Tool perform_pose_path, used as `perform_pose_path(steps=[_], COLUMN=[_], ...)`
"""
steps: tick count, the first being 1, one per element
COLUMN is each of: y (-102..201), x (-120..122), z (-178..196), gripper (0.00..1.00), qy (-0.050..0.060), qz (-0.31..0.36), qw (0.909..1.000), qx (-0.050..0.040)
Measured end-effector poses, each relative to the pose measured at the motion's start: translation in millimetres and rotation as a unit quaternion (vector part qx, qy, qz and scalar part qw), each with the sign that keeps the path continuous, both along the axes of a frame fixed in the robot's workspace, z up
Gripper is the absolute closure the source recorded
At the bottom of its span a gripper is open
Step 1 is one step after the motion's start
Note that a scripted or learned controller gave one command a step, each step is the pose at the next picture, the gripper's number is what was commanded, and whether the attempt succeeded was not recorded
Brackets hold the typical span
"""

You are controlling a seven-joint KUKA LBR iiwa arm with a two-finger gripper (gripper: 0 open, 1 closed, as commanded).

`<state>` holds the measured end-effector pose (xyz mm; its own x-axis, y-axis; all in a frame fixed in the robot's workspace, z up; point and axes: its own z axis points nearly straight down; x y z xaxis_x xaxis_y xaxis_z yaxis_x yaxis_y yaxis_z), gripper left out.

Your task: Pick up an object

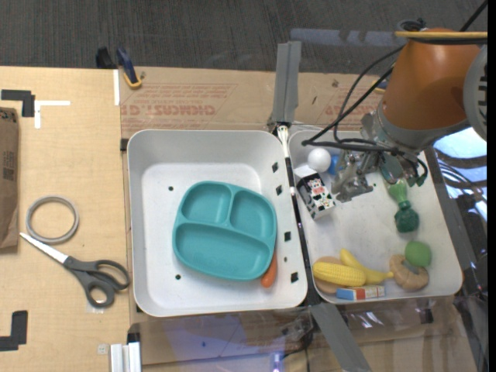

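Metal end effector (353,178) hovers over the right bin (442,285), nothing gripped (finger state unclear); next, descend onto the cow-patterned block (316,194) just left.

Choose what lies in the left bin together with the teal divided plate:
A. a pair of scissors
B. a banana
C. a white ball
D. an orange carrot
D: an orange carrot lies by the lower right edge of the teal plate inside the left bin.
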<state>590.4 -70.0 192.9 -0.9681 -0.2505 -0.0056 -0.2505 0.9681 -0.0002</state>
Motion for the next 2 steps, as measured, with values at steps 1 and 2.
perform_pose_path(steps=[1, 2], y=[-89, -91], x=[33, -74], z=[92, 84], gripper=[1.00, 1.00], qy=[0.000, 0.002], qz=[-0.094, -0.207], qw=[0.9955, 0.9783], qx=[-0.0005, -0.0001])
